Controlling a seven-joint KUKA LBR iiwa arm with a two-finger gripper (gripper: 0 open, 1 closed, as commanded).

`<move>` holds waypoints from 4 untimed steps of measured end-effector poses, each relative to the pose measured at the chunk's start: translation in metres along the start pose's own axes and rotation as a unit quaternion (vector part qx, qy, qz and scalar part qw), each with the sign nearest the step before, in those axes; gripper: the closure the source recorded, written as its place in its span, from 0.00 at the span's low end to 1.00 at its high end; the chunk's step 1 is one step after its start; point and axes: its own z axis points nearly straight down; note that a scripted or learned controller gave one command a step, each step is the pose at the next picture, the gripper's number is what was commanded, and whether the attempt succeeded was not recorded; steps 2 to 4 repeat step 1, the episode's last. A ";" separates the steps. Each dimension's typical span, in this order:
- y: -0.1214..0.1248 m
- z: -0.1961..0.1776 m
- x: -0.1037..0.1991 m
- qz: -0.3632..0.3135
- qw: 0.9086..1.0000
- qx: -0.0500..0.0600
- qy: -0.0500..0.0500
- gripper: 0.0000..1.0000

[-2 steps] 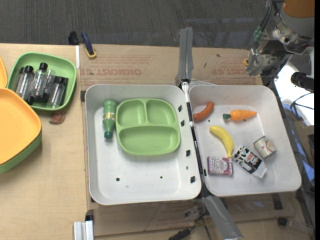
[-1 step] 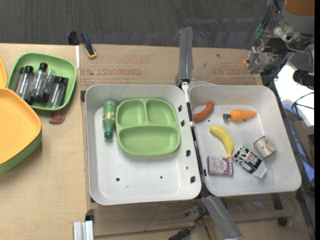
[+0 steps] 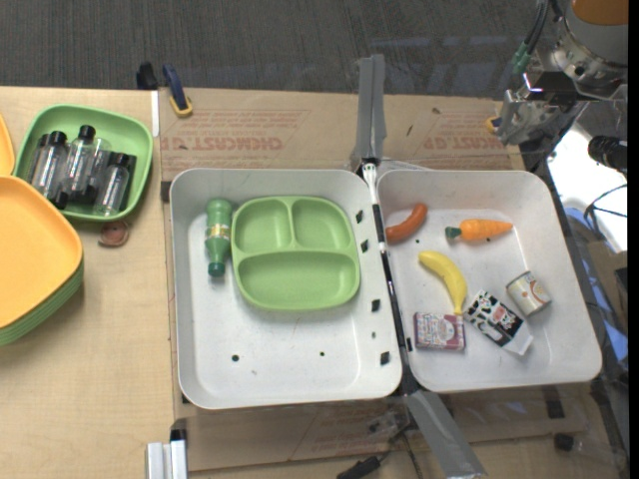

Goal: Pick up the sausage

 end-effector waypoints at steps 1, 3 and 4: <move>0.000 -0.007 0.000 -0.001 1.000 0.001 0.000 1.00; 0.000 -0.007 0.000 -0.001 1.000 0.001 0.000 1.00; 0.000 -0.007 0.000 -0.001 1.000 0.001 0.000 1.00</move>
